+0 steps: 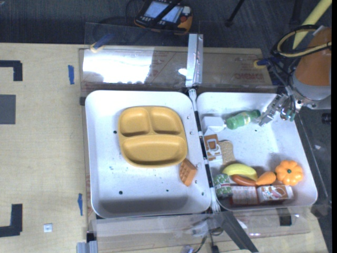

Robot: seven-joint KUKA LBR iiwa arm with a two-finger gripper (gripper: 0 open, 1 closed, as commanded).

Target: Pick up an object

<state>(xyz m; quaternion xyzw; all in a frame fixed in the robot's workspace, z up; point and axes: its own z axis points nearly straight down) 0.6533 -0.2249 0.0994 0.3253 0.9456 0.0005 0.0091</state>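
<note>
My gripper (269, 114) hangs at the back right of the right bin (308, 165), under the grey arm with its orange band (315, 70). Just to its left lies a green bottle (241, 120) on its side, close to the gripper tip; I cannot tell whether they touch. At the bin's front lie a yellow banana (239, 169), a red sausage (243, 180), an orange carrot (266, 178), an orange pumpkin (289, 173) and a labelled bottle (261, 194) on its side.
The left bin (100, 141) holds a yellow divided plate (152, 136) and an orange waffle piece (187, 172) by its right wall. A white packet (213, 124), a small box (211, 145) and a cracker (227, 151) lie along the right bin's left side. A divider wall (199, 141) separates the bins.
</note>
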